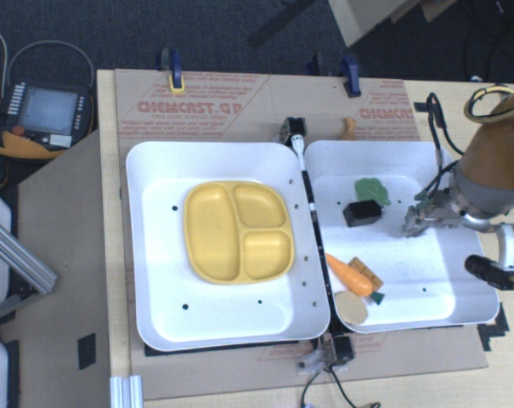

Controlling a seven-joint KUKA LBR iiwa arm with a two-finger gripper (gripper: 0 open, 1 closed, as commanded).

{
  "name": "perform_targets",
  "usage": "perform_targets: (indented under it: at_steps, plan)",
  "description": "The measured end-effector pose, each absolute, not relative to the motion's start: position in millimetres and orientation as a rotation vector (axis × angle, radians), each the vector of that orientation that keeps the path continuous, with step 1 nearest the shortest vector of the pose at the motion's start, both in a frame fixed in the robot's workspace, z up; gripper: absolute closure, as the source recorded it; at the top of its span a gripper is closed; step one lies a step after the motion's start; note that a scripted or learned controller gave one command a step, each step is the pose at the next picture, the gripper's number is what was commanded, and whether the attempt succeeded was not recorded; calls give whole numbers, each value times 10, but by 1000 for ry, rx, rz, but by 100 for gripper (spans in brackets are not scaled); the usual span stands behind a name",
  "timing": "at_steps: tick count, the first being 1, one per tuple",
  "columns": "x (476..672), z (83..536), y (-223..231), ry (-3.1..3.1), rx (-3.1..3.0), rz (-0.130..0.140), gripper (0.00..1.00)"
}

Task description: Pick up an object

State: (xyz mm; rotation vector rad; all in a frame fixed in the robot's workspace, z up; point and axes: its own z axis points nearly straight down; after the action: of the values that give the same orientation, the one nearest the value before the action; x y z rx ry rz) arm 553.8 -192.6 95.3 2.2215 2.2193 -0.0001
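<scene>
1. Left bin (155,296) has a yellow divided plate (238,230) sitting about in the middle.
2. Right bin (426,308) holds a black block (362,213) touching a green piece (371,189), with a carrot (349,274) and a pale disc (352,308) near the front-left corner.
3. The gripper (415,225) is low over the right bin, right of the black block and apart from it. Can't tell how the jaws stand, too small and blurry.

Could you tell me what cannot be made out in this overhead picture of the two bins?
- Gripper: small and blurred in the camera view; its state is unreadable.
- Arm: cut off by the right edge.
- Black block: too small to identify.
- Green item: partly hidden behind the black block.
- Carrot: its neighbours overlap, outlines unclear.
</scene>
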Motion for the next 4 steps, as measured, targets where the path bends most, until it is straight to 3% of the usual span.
perform_targets:
  at_steps: [3,4]
  plan:
    - [5540,2357,-1902,2217,2214,6,100]
    - [5656,2325,-1482,2225,2214,2,100]
